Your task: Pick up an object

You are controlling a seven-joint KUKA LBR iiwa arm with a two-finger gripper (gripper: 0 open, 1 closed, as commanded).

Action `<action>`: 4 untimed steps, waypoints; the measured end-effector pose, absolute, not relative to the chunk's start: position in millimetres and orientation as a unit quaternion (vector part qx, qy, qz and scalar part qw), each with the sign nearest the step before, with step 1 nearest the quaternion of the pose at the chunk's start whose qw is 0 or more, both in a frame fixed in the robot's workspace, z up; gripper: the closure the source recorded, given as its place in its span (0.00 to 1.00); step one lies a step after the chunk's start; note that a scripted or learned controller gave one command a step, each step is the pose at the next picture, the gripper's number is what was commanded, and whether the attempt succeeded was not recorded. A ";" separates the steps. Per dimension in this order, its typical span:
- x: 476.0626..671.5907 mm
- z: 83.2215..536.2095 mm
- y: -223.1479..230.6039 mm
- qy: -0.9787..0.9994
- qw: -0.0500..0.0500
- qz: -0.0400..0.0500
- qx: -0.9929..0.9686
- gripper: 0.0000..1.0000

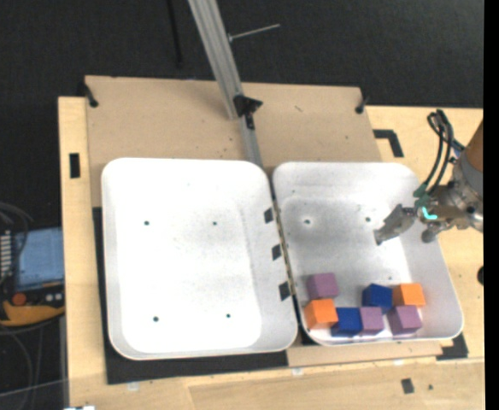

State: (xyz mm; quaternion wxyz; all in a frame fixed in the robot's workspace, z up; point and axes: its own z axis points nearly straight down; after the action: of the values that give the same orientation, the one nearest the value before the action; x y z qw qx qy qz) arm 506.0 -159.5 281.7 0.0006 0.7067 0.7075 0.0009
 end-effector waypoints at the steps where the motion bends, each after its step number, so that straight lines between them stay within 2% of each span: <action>1: 504.1 218.7 -160.8 0.707 -0.002 -0.002 0.708 0.00; 3: 498.4 127.9 -173.4 0.706 -0.001 -0.002 0.708 0.00; 4: 501.4 141.0 -173.2 0.704 0.003 0.002 0.710 1.00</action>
State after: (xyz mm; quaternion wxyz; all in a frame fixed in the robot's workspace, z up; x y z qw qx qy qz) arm 501.4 -173.2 141.0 0.0027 0.7097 0.7045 0.0021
